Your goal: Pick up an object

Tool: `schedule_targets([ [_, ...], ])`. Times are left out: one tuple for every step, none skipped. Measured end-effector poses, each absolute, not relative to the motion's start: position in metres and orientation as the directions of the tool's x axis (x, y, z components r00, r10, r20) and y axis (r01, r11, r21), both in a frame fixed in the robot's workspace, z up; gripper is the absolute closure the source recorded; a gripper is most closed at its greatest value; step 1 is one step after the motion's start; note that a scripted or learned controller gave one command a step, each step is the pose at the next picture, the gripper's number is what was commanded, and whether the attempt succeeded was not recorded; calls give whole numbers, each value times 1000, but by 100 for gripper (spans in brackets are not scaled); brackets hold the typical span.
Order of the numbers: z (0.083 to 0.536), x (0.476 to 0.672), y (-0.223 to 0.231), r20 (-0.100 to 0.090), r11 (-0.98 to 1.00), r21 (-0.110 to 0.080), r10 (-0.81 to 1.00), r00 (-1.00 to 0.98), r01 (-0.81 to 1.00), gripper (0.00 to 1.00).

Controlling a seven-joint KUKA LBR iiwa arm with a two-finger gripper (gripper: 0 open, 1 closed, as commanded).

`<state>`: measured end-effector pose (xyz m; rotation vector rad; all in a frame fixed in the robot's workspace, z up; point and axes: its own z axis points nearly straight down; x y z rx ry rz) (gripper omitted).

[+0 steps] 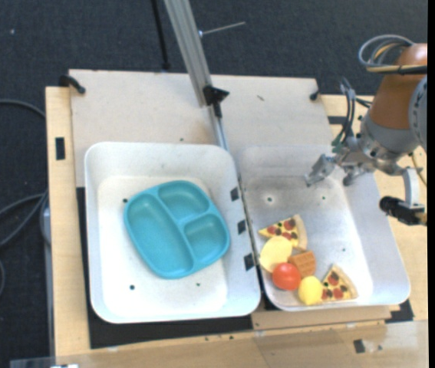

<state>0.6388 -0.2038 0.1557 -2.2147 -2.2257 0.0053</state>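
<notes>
Fingers (pixel 318 170) on my grey two-finger gripper (pixel 332 172) look spread apart, two thin metal prongs splayed with nothing between them. I see them hanging over the upper part of the right shallow white plastic bin (pixel 370 228), near its back wall; I can't tell whether the tips touch the floor. Above the gripper sits the grey arm (pixel 390 125) with its orange band, cables looping off it, coming in from the right.

Task objects are clustered at the front of that bin, well apart from the gripper: a flat triangular toy pizza slice with red dots (pixel 285 229), a pale yellow rounded lumpy piece (pixel 276 251) just below it and touching, a small orange-brown blocky piece (pixel 304 262), a glossy red round tomato-like ball (pixel 285 276), a small yellow round ball (pixel 310 290) beside it, and a second toy pizza slice (pixel 339 284) at the right end of the cluster. All look like smooth plastic.

Left shallow white bin (pixel 106 167) holds a teal plastic divided plate with three compartments (pixel 176 228), rounded corners, lying flat and turned at an angle. A ribbed silver aluminium rail (pixel 189 41) slants down between the bins. Both bins rest on the light wood bench (pixel 140 98), matte surface.
</notes>
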Motion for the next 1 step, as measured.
schedule_targets([
  [103,638,-205,-1,3,-4,1000,-3,1000,0],
])
